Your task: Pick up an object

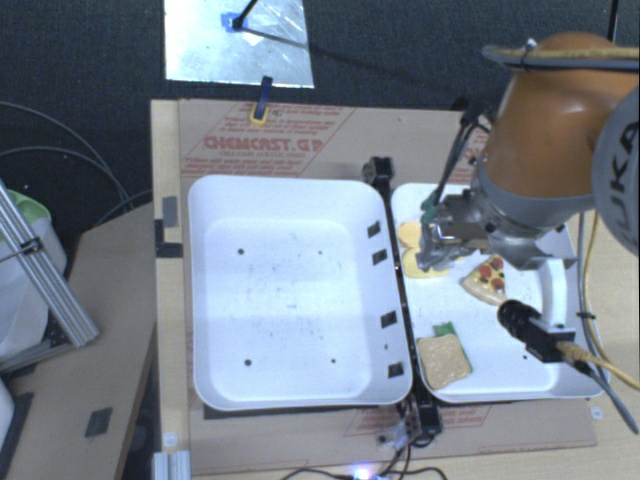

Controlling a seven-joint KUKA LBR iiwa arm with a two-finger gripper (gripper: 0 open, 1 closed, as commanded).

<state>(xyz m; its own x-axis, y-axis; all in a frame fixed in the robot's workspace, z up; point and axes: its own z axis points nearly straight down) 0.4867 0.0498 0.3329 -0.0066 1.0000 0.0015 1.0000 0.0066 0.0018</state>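
Observation:
My gripper [432,255] hangs low in the right bin [520,383], near its left wall, under the big orange wrist. Its tips sit right at a yellow, roundish toy piece [411,239], part of which pokes out to the left of the fingers. A pizza slice toy [486,280] lies just right of the gripper. A tan bread-like slice [443,358] with a small green block [444,330] at its top lies near the bin's front left corner.
The left bin [290,293] sits beside the right one, divided by a black hinge strip [392,268]. A black cable connector [535,333] hangs over the right bin. A foil sheet [238,28] lies beyond the bench.

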